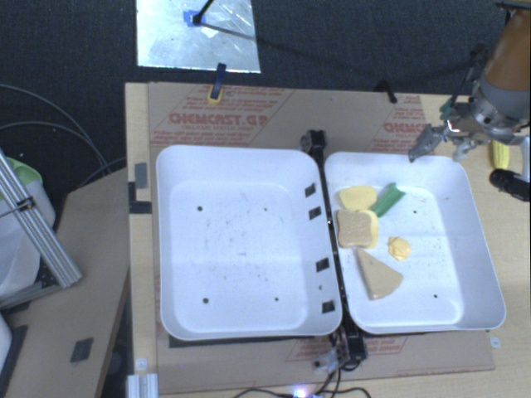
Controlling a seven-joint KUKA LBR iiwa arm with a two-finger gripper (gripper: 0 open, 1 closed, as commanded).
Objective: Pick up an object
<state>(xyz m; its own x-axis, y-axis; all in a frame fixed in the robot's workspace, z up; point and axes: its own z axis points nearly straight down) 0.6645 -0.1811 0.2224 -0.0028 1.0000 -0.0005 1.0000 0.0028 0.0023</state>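
The right bin (473,247) holds several toy food pieces near its left side. They are a pale yellow piece (357,197), a green strip (388,199), a tan bread slice (358,229), a small yellow lump (399,248) and a tan wedge (380,276). My gripper (444,148) hangs above the bin's far rim, up and to the right of the food. Its fingers (422,143) are spread open with nothing between them.
The left bin (241,243) lies beside the right one, with black clips along the shared rim (323,222). A shiny metal sheet (197,23) and a small blue and yellow item (217,84) lie beyond the bins. An aluminium frame (29,230) stands at the left.
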